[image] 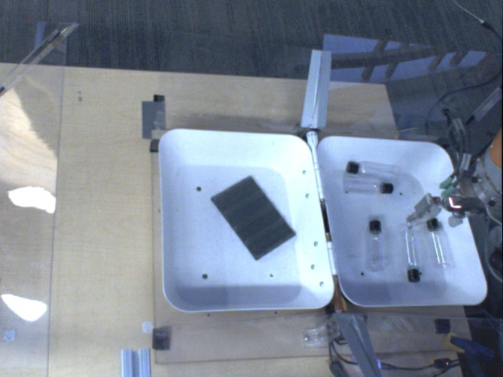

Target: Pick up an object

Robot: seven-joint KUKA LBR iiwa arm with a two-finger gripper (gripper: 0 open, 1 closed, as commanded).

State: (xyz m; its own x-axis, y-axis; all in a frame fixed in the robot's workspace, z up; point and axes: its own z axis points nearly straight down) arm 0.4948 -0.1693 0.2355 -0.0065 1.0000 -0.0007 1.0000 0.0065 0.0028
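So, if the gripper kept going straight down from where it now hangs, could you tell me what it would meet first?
Probably the pair of clear plastic vials with black caps lying in the right white bin: the gripper hangs just above their upper ends, though depth is unclear.

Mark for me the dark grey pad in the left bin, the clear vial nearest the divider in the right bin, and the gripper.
dark grey pad [253, 217], camera view, middle of its top face.
clear vial [375, 246], camera view, its clear body below the black cap.
gripper [428, 209], camera view, midway between its fingertips.
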